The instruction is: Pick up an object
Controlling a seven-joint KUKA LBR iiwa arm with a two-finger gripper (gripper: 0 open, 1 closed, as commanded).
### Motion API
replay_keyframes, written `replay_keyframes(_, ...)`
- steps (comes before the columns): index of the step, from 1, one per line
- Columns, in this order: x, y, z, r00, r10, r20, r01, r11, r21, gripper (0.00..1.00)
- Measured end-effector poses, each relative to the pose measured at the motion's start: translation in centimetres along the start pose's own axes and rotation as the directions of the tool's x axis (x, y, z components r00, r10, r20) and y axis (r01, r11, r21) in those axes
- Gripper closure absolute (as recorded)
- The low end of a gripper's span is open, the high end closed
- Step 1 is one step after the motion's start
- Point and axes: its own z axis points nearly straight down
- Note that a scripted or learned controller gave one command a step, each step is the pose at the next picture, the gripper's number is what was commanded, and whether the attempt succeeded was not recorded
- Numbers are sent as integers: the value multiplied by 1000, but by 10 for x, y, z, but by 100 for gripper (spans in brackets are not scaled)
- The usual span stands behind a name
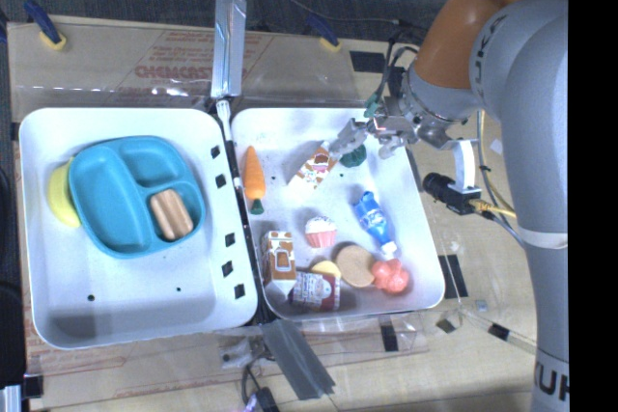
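The small patterned packet [316,167] lies tilted in the upper middle of the right bin [425,236], and it is the piece nearest the gripper [359,142], so my guess is that it is the target. It looks light and thin, probably a stiff little toy with a slick printed skin, so it should lift easily but may slide or twist if pinched off-centre; I would take it across its narrow width near the middle. The gripper hovers just beside the packet's upper end, with something dark green [353,155] right under its tip, and I cannot tell how the jaws stand from this slanted look, nor whether anything sits between them. Moving outward: an orange carrot [253,175] lies near the bin's left wall, a blue bottle [373,218] rests to the lower right of the packet, and a cupcake [320,231] sits below it. Along the bottom edge cluster a brown box [279,255], a can [313,289], a round burger [353,265] and a red toy [391,277]. The left bin [116,314] holds a blue divided tray [116,198] with a hot dog [171,213] in it, and a yellow thing [61,194] peeks out beyond the tray's left side. The grey arm [521,111] reaches in over the worktop [483,343].
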Motion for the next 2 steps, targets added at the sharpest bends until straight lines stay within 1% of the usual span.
replay_keyframes(1,-4,42,-65,998,-69,3,69,998,-8,0)
replay_keyframes(2,-5,42,-130,997,-78,4,78,997,-10,0)
